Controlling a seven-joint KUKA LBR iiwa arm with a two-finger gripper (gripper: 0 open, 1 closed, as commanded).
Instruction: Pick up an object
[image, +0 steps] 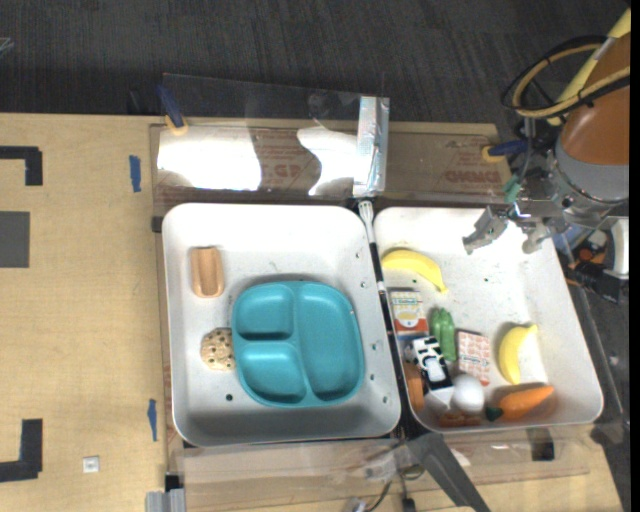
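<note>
Hand (510, 232): above the right bin's (575, 300) far edge, fingers spread apart, nothing between them.
Arm (595, 140): enters at the worktop's far right corner, cut off by the frame edge.
Right bin, far side: one banana (413, 268) near the left wall.
Right bin, near side: second banana (514, 352) upright near the right wall; orange carrot-like item (522, 400) at the near edge; white ball (467, 394) beside it.
Right bin, near left corner: green item (442, 333), small printed packets (405, 310), black-and-white piece (431, 363), crowded and overlapping, hard to identify.
Left bin (190, 240): teal divided tray (297, 341) at centre; tan block (206, 271) and a cookie (217, 349) by the left wall.
</note>
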